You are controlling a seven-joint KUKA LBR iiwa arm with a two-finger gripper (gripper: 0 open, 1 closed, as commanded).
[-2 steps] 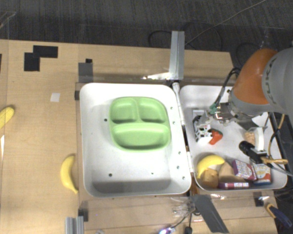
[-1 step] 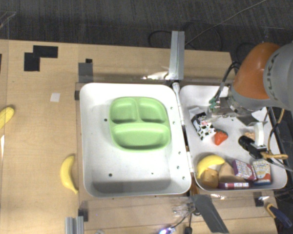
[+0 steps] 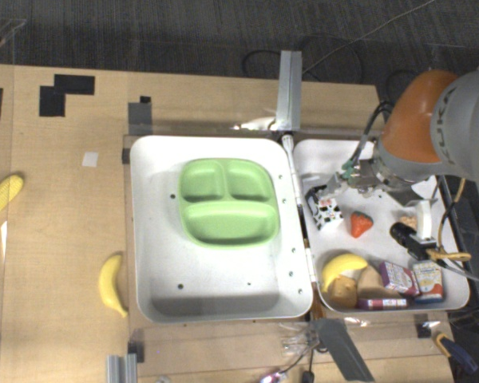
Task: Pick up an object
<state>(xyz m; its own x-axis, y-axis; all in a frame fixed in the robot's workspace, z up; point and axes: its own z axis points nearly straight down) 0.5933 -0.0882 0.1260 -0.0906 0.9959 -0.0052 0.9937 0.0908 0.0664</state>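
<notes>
Claw (image 3: 326,200), state impossible to tell, hovers low at ten o'clock in the right bin (image 3: 461,298), approaching a pick. A red strawberry (image 3: 360,225) lies just beside it at four o'clock; next comes descent and closing on it.

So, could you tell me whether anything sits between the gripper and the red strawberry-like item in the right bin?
Nothing visible does. The gripper hangs over the right bin, and the red item lies just to its right with bare white floor between them. The black-and-white spotted piece is under the gripper itself.
</notes>
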